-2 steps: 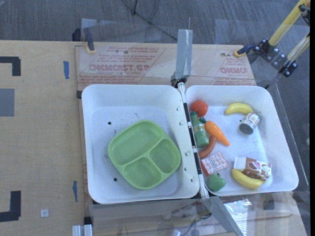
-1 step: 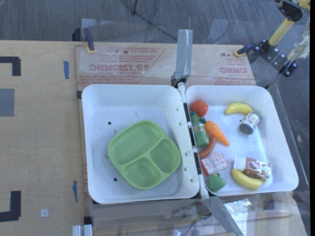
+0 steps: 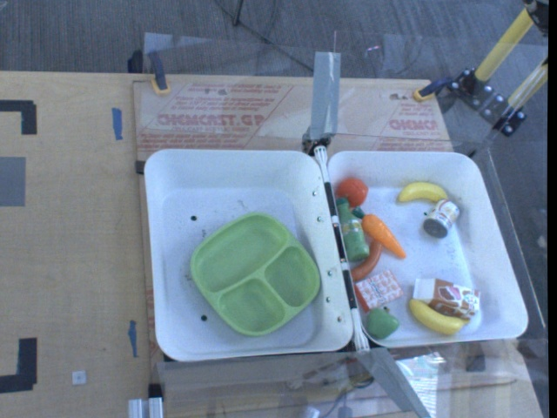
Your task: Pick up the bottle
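The green bottle (image 3: 352, 232) lies on its side in the right bin (image 3: 487, 233), against that bin's left wall, its length running from far to near. A red tomato (image 3: 352, 190) touches its far end. An orange carrot (image 3: 384, 236) lies just to its right, and a red sausage (image 3: 367, 265) curves at its near end.
The right bin also holds a banana (image 3: 423, 192), a small can (image 3: 441, 219), a pink packet (image 3: 379, 288), a green pepper (image 3: 381, 322), a second banana (image 3: 435, 318) and a carton (image 3: 452, 296). A green divided plate (image 3: 254, 274) sits in the left bin (image 3: 174, 190).
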You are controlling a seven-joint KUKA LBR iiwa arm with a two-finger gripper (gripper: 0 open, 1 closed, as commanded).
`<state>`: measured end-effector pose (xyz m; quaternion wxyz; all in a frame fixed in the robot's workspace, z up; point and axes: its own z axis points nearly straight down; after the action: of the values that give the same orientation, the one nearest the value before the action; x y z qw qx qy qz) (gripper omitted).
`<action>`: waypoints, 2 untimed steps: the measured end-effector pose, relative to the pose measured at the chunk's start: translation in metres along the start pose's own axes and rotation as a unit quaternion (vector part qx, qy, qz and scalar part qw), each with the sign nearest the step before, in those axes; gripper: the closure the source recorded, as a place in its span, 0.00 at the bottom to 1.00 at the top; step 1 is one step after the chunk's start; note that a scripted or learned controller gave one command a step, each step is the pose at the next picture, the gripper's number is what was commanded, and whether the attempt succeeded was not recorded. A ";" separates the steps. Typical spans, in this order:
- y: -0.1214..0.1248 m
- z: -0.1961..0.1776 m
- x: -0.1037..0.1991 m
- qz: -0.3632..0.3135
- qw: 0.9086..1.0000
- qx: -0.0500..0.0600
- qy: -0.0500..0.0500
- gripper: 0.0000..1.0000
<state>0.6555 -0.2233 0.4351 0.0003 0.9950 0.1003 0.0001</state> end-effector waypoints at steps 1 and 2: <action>-0.020 0.000 0.011 -0.077 0.997 0.001 -0.001 1.00; -0.002 0.000 0.002 -0.002 1.000 0.001 0.000 1.00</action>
<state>0.6566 -0.2212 0.4351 -0.0003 0.9947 0.1023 0.0002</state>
